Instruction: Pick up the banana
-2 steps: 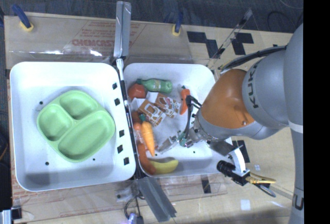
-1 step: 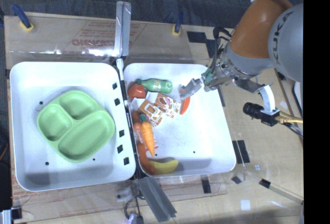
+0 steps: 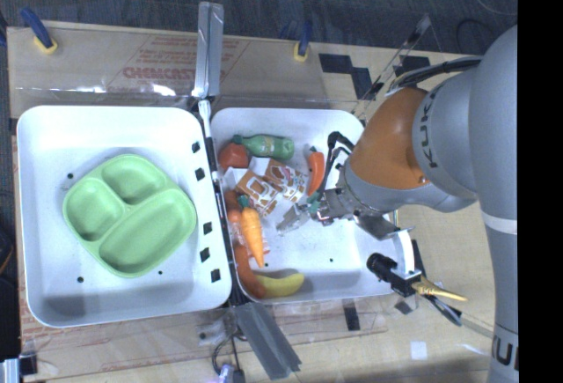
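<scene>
Currently the banana (image 3: 281, 284) lies flat at the near edge of the right bin (image 3: 347, 121), close to the front wall and slightly left of that bin's centre. Its long axis runs roughly left-right across the view, with a slight curve; the right tip points toward the bin's right side, the left end butts against a reddish-orange item (image 3: 245, 274) in the front-left corner. Nothing is gripping it. Just above it an orange carrot (image 3: 251, 232) lies along the bin's left wall, long axis running front to back. Further back in that bin: a green bottle-shaped toy (image 3: 266, 145) lying sideways, a red piece (image 3: 233, 155) beside it, a couple of small printed snack boxes (image 3: 266, 183), and another orange carrot-like piece (image 3: 315, 170) on the right. The gripper (image 3: 308, 209) sits mid-bin, over the bare floor right of the snack boxes, well apart from the banana and behind it. Gripper state: cannot tell from this angle, the wrist and orange band (image 3: 391, 148) block much of it, and I see no object in it. The left bin (image 3: 35, 196) holds a light green divided plate (image 3: 129, 212) with three compartments, sitting about centre. Both bins rest on the desk (image 3: 106, 51), with blue clamps (image 3: 38, 29) at the far edge.
</scene>
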{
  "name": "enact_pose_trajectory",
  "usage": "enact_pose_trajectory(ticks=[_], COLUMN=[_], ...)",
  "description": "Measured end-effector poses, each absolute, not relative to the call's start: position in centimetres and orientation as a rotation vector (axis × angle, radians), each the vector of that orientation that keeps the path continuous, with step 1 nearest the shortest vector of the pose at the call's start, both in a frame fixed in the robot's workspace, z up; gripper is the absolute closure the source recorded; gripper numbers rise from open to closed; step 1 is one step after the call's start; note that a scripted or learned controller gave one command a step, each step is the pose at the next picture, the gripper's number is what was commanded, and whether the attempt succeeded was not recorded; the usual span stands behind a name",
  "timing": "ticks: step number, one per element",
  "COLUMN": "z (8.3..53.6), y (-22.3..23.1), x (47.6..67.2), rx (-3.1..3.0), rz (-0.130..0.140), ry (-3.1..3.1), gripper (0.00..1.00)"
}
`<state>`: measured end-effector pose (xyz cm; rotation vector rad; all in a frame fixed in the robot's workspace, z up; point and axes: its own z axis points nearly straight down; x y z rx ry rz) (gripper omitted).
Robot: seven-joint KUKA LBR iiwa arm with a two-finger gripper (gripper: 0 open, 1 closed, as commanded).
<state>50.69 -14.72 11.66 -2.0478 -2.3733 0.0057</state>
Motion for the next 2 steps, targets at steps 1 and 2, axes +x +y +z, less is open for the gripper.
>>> enact_pose_trajectory(ticks=[1, 2], z=[9.5, 23.3], y=[-11.1, -17.0], x=[48.0, 55.8], rx=[-1.731, -1.624], rz=[-0.005, 0.003], ry=[-2.632, -2.686], gripper=[0.00, 0.00])
